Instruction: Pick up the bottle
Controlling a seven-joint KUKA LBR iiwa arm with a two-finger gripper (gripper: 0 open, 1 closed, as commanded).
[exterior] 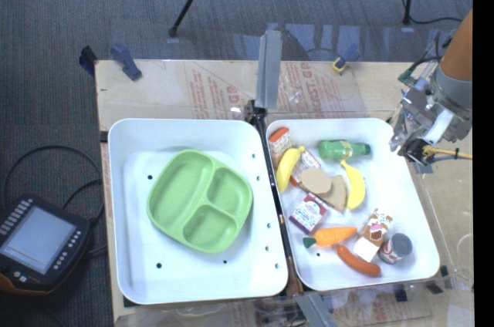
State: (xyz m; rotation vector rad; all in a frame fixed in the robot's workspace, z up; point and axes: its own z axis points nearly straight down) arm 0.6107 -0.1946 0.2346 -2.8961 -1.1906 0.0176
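Arm entered from the right. Gripper (pixel 407 137) sat over the far right corner of the right bin (pixel 423 203), at or just outside the rim. State of the jaws: could not tell from this angle. Nothing was seen between them.

Bottle (pixel 344 150): green, lying on its side in the far part of the right bin, long axis running left-right. It lay left of the gripper and apart from it, not touched. The far tip of one banana (pixel 355 186) was just near-side of the bottle.

Other contents of the right bin:
- second banana (pixel 286 168), left side, close to the dividing wall
- small red and white carton (pixel 279 139), far left corner
- two brown bread slices (pixel 323 185) between the bananas, overlapping
- dark red packet (pixel 307 213), nearer than the bread
- carrot (pixel 333 236), lying left-right in the near half
- sausage (pixel 358 261), near edge
- white block (pixel 366 248), touching the sausage
- small printed box (pixel 377 225), just beyond the white block
- can (pixel 397 247), near right corner

Left bin (pixel 127 163) held a green divided plate (pixel 201 200), three compartments, roughly central, nothing in them.

Both bins rested side by side on the tabletop (pixel 185 90). A handheld control unit (pixel 37 243) lay on the floor at the far left.
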